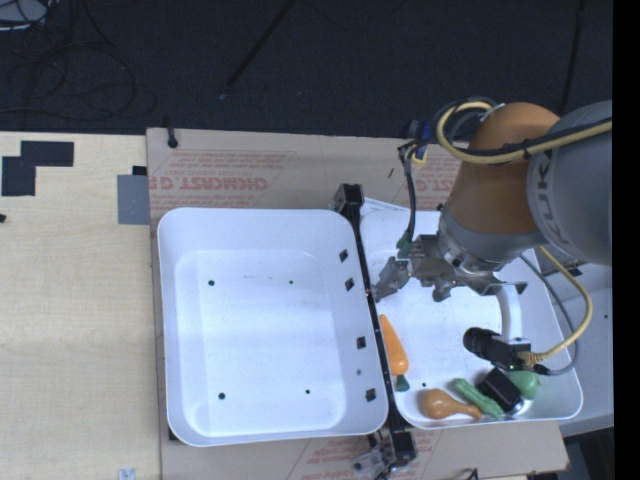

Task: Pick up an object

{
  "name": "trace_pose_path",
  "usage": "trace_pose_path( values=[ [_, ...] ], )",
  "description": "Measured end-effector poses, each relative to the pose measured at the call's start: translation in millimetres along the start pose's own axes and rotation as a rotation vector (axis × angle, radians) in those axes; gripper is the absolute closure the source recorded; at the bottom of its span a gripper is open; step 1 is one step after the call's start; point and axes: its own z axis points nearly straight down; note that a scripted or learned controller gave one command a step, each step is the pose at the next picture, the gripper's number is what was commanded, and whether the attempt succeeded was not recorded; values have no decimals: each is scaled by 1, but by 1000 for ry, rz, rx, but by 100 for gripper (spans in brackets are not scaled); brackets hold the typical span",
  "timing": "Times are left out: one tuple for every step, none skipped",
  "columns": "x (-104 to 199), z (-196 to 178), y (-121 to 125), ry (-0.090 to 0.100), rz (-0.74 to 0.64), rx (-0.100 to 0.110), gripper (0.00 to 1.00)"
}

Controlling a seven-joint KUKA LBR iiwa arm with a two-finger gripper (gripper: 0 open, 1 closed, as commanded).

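My gripper (393, 278) hangs over the left part of the right bin (560, 313), close to the divider between the two bins. Just below it lies an orange carrot (393, 345) with a green top (402, 380) along the bin's left wall. The carrot is apart from the gripper. At the bin's front edge rest a tan pear-shaped thing (445, 404), a long green thing (479, 396) and a round green thing (524, 380). I see nothing held in the gripper.
The left bin (175, 268) stands beside the right one, sharing the dark middle rim (365, 298). Both rest on a cardboard sheet (250, 163). The arm's bulky orange wrist (500, 183) hangs over the right bin's back half.
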Motion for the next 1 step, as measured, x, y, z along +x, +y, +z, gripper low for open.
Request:
trace_pose_path(
  values=[
    [-67,101,45,-2,0,-7,0]
  ],
)
